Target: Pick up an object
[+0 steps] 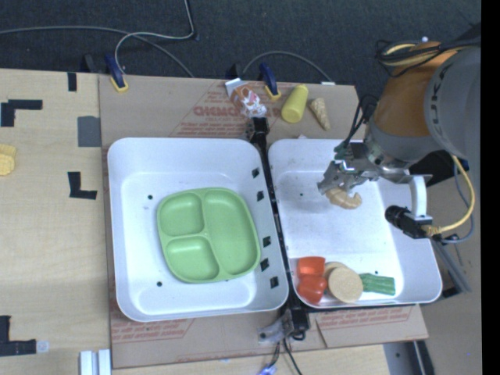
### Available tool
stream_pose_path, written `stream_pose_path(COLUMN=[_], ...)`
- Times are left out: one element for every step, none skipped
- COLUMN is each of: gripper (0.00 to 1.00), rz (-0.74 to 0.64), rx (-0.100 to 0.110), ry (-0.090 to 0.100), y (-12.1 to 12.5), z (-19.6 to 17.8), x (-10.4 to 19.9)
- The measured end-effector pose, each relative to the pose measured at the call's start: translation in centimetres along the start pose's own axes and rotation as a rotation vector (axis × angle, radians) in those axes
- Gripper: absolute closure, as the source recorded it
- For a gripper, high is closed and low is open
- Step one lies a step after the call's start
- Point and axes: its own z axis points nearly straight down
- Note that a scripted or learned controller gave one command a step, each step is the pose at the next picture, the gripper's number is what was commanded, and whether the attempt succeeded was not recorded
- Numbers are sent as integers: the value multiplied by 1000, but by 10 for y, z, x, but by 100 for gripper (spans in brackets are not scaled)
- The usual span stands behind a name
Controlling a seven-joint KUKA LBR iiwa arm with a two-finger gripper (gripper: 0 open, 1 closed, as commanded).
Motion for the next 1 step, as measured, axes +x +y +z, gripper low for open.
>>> stream_pose_path(gripper=[100], rz=[0], rx=[2], ry=[0], y=[-13], z=[-11], x=[61])
